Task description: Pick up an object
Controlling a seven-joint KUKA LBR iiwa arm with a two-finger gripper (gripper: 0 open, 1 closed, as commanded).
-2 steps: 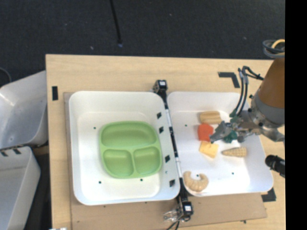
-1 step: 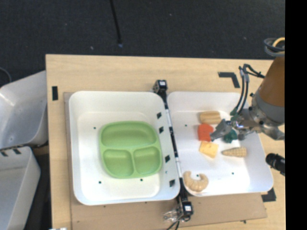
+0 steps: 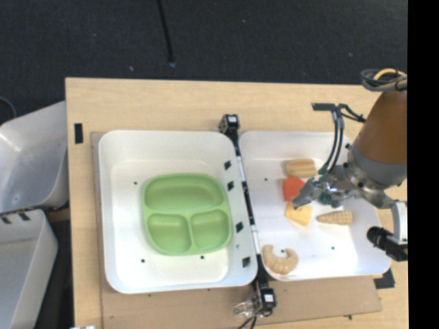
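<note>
In the right bin [image 3: 274, 149] lie a tan bread-like piece [image 3: 300, 167], a red-orange piece [image 3: 293, 187], a yellow cheese wedge [image 3: 298, 215], a waffle cone [image 3: 335, 217] and a pale curled shrimp-like piece [image 3: 280, 259]. My gripper [image 3: 310, 193] reaches in from the right and hangs low over the bin, its tips just right of the red-orange piece and above the cheese wedge. Nothing visible sits between the fingers.
The left bin [image 3: 116, 156] holds a green divided plate [image 3: 186, 212]. A divider with black clips [image 3: 241, 184] runs between the bins. The grey arm with its orange band [image 3: 385, 132] fills the right bin's far right side. Cables [image 3: 336, 132] arch over its back edge.
</note>
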